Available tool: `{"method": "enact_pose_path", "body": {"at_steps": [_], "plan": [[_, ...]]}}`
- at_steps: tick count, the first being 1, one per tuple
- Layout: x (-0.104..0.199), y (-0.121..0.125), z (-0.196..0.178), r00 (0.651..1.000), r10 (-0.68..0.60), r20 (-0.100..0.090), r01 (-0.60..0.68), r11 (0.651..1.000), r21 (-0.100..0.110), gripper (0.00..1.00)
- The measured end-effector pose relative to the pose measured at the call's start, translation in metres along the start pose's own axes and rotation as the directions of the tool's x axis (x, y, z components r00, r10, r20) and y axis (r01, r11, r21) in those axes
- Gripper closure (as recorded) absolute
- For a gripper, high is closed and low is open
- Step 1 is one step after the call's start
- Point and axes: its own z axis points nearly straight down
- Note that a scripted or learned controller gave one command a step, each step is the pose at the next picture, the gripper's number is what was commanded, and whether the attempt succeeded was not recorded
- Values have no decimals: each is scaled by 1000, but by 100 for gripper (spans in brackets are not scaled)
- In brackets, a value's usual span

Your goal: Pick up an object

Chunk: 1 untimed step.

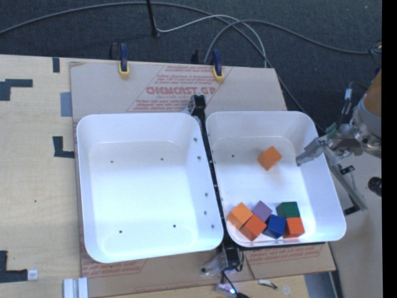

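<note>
Two bins (142, 124); seemingly seven blocks (269, 158), four orange.

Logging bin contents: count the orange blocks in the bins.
4. One orange block lies alone mid right bin. Three sit in the near-corner cluster: left, front, right. More may hide beneath the cluster.

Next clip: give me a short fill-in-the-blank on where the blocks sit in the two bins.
1. The lone orange block lies in the ____ bin.
2. The cluster at the right bin's near edge includes one ____ block at its back right.
3. The purple block touches a ____ block just in front of it.

Missing words: right; green; blue
</note>
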Motion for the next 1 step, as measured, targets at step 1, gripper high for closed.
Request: {"method": "enact_pose_path", "body": {"at_steps": [1], "plan": [[12,29,144,1000,-1,-4,1,1000,12,0]]}}
